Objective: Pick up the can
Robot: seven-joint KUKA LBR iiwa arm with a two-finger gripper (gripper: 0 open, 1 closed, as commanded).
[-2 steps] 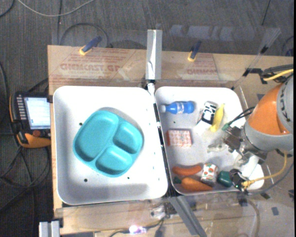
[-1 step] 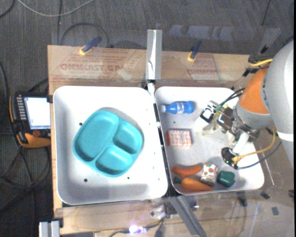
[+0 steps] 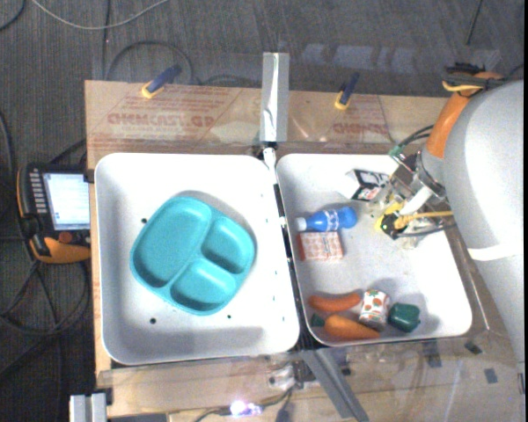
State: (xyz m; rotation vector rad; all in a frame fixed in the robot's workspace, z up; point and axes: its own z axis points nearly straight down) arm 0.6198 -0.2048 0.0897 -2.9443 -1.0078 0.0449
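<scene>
Camera view: end effector (image 3: 403, 202) at right bin's (image 3: 458, 262) upper right edge, grip state unclear. Can (image 3: 374, 306) between two carrots (image 3: 334, 303) at front wall; bin centre open.

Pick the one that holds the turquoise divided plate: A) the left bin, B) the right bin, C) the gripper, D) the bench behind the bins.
A: the turquoise divided plate lies flat in the left bin, while the right bin holds the small items.
</scene>
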